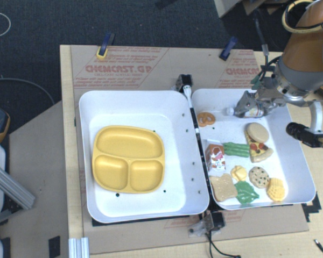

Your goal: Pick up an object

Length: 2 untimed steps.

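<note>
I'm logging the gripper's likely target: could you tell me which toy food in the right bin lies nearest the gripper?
The pretzel. It lies alone at the bin's far left, level with the gripper, while the other foods cluster nearer the front.

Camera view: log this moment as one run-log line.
pincer: over right bin far end, above toy food | grasp: none seen | yellow tray: in left bin | pick: pending

The grey KUKA arm wears a glossy orange band above its wrist, ending in a silvery metal two-finger gripper trailing thin cables.
</note>
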Available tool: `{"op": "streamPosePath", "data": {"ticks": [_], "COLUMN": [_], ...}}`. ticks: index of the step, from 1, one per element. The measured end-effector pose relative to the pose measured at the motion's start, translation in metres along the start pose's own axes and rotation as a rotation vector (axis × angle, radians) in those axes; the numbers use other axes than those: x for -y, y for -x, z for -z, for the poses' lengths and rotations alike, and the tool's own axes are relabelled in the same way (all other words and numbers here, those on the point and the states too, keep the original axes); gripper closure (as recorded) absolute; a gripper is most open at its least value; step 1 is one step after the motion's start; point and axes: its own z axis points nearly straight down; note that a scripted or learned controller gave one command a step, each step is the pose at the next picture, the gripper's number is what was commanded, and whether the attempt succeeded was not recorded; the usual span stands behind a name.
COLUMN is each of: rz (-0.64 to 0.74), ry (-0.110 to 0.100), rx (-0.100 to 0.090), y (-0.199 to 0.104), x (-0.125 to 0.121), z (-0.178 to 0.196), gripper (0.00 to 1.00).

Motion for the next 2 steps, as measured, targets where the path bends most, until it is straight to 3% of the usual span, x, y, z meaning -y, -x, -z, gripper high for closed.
{"op": "streamPosePath", "data": {"ticks": [1, 2], "rz": [0.005, 0.006], "ry": [-0.001, -0.006], "rx": [-0.003, -0.004], "y": [-0.052, -0.105], "x": [-0.002, 0.011], "z": [0.006, 0.014], "gripper": [1.00, 1.00]}}
